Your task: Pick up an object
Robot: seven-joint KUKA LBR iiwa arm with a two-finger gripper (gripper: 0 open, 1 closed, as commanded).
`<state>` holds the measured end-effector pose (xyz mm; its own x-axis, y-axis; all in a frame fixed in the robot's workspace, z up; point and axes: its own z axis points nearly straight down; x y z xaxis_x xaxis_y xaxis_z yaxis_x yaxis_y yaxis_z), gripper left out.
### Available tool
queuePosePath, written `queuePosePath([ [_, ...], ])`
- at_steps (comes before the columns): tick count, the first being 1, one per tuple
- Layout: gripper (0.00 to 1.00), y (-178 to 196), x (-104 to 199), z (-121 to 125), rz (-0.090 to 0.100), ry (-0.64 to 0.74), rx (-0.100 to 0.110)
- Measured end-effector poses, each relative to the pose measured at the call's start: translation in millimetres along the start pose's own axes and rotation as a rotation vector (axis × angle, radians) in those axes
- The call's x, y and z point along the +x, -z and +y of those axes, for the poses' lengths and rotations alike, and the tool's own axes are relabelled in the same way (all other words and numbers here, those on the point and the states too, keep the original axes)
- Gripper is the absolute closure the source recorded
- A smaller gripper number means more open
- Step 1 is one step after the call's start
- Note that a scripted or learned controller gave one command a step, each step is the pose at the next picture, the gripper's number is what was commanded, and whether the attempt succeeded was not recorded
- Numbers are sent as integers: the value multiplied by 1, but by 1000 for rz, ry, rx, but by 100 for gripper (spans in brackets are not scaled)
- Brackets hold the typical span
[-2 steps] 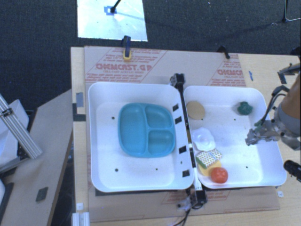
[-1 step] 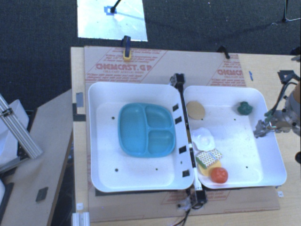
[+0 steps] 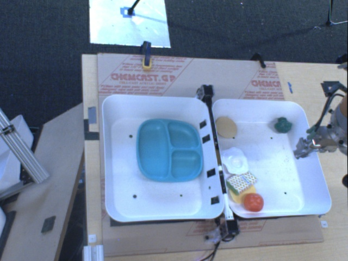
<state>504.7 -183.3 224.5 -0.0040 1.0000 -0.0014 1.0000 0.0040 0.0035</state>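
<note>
The gripper (image 3: 303, 148) hangs at the right bin's (image 3: 312, 200) right edge, fingers' spread impossible to tell (too small and blurred), well apart from the green toy (image 3: 282, 125) and red tomato (image 3: 253, 202), likely poised before choosing.

Blue divided plate (image 3: 167, 149), left bin (image 3: 117, 162)

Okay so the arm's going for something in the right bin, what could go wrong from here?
The gripper sits at the right bin's far edge, so it might clip the rim coming in. The red ball, checkered block and white cup are bunched against the divider, so a grab there could hit neighbours or the wall. The green toy stands alone, likely easier.
</note>
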Motion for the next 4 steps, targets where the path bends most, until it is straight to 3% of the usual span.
queuePosePath([
  [3, 100, -20, 150, 59, 3, 6, 1],
  [4, 100, -6, 205, 75, 4, 7, 0],
])
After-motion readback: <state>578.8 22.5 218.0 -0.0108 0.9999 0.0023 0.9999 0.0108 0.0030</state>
